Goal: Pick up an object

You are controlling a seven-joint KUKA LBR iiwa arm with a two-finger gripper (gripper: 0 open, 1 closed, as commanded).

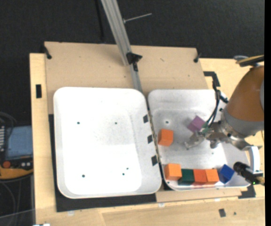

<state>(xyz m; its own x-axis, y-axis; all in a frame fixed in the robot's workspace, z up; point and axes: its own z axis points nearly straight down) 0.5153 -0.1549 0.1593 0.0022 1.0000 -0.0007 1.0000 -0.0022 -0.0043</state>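
Two white bins sit side by side on the counter (182, 55); the left bin (102, 140) has no blocks, and the right bin (182, 102) holds all of them. The arm (246, 107) reaches in from the right, and the gripper (199, 138) is low over the middle of the right bin. I cannot tell if the fingers are spread or pressed together, because they look small and blurred here, and I see no block between them.

The purple block (197, 124) lies just beside the gripper, a little toward the far wall of the bin, so it seems the nearest thing to pick. It looks almost square and turned like a diamond, so I cannot name a long axis. One orange block (166, 137) stands apart, toward the left bin.

Along the near wall there is a row: one orange block at the left end (173, 171), one green block (187, 176), two more orange blocks (206, 176) touching each other, and one blue block (225, 173). So I count four orange, one green, one blue, one purple.
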